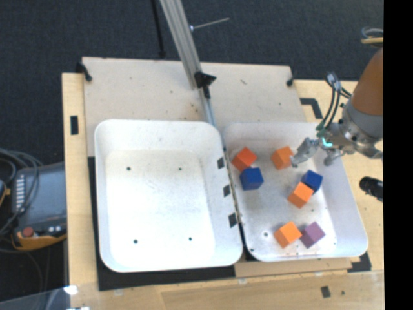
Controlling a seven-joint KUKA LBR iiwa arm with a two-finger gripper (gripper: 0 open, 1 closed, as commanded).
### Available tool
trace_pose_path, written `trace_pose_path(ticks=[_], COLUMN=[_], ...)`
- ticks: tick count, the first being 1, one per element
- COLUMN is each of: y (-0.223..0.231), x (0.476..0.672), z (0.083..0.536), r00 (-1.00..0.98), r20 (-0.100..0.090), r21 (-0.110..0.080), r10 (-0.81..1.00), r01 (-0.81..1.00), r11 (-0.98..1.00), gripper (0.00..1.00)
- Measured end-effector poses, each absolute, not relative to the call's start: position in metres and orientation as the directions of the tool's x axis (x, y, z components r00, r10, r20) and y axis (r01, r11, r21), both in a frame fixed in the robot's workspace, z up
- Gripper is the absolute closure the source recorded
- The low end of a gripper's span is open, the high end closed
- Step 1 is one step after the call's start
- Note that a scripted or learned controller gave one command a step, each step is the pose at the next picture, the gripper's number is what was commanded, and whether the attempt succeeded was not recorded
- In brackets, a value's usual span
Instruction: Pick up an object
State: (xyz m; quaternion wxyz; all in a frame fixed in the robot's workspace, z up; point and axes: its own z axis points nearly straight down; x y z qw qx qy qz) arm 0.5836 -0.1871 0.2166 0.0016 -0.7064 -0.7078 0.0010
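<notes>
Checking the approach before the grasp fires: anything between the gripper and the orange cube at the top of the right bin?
Nothing visible. The gripper hangs just right of that orange cube, with bare bin floor between them. The blue cube and another orange cube sit lower in the right bin, off that line.

My arm (369, 89) comes in from the right, orange band above the grey wrist (359, 129). My gripper (314, 152) hangs low, pointing left. Its two fingers (302, 152) stand spread apart, nothing between them.
</notes>
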Motion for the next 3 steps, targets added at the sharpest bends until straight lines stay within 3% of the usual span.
trace_pose_path(ticks=[1,2,3], y=[-0.187,-0.184,-0.191], x=[0.585,0.577,0.575], z=[0.219,0.159,0.131], r00=[-0.003,0.000,-0.002], r20=[0.000,-0.001,-0.006], r21=[0.000,-0.005,0.014], r10=[1.000,1.000,1.000], r01=[1.000,1.000,1.000], r11=[0.003,0.000,0.002], gripper=[0.00,0.00,0.00])
